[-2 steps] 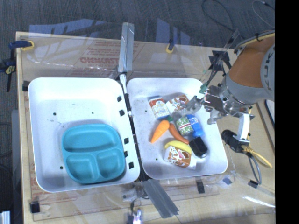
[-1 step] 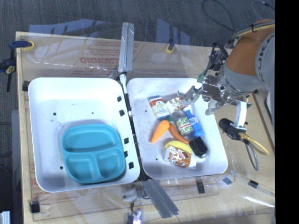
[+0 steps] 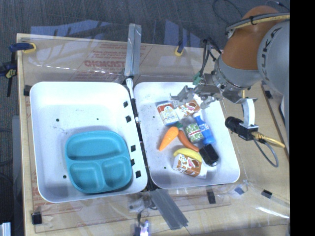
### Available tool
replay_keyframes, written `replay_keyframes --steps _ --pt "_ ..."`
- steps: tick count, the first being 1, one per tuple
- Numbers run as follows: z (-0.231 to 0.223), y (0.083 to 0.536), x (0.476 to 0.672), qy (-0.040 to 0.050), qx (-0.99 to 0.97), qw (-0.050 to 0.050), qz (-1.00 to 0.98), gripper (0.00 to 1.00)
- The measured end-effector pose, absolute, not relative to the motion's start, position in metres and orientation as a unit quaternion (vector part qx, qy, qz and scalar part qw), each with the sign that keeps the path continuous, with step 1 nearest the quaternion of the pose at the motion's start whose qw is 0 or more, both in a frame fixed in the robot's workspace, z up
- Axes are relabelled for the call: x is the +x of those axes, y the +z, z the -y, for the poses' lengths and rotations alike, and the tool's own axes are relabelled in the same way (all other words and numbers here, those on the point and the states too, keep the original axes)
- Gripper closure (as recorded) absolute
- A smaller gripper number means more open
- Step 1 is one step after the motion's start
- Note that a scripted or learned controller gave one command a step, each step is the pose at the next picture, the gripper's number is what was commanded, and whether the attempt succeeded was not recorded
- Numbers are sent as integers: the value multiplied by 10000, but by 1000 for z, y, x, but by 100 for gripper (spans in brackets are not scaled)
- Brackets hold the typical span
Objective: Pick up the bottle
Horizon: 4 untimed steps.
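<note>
You can read reversed red lettering on the clear sheet over the bench (image 3: 74, 53), too faint to spell out. The tool (image 3: 194, 98) hangs wide apart over the right bin (image 3: 226, 173), holding nothing. The bottle (image 3: 203, 132), blue plastic with a green label, lies among small printed cartons beside a smooth orange carrot (image 3: 168, 137). The left bin (image 3: 49, 102) carries a teal divided tray (image 3: 98, 162).

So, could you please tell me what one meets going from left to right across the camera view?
Blue sectioned tray in the left bin → divider clips between the bins → carrot → bottle → gripper → orange-banded arm.
</note>
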State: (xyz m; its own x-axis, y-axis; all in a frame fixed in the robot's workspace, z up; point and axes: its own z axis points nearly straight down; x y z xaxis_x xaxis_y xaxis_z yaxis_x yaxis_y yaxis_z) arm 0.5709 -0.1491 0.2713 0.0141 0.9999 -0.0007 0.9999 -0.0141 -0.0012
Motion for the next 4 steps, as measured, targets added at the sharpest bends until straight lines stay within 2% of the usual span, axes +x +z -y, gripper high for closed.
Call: replay_keyframes --steps 1,2,3,4 --pt "195 216 574 15 -6896 17 7242 0" --pt "210 192 539 11 -6944 15 7196 0" --pt "191 168 523 10 -7322 17 6811 0" --pt "205 188 540 9 -7304 14 6830 0"
